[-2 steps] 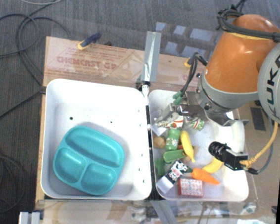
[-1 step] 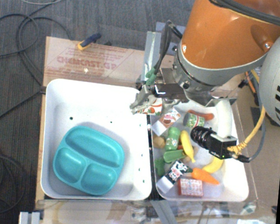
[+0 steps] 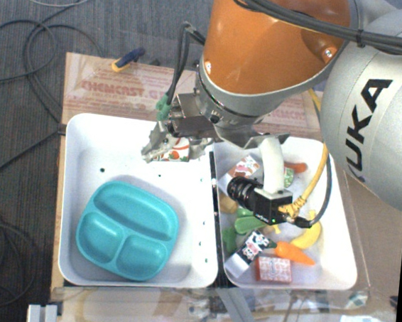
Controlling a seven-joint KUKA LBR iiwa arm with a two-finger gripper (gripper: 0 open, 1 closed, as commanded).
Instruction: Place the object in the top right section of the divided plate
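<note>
One small carton (image 3: 175,151) sat pinched in the hand (image 3: 165,146) above the left bin (image 3: 81,144); probably light, crushable, best gripped across flat sides, bound for the plate (image 3: 128,230).

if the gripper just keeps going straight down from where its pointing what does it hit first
Likely the bare floor of the left bin, near its back right corner. The gripper points down there with a small white, red and green object between its fingers. The teal divided plate lies nearer the camera, out of that line. Depth is uncertain.

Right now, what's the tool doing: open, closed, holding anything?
Tool: closed on a small white, red and green object, over the left bin, above and right of the teal divided plate.
</note>
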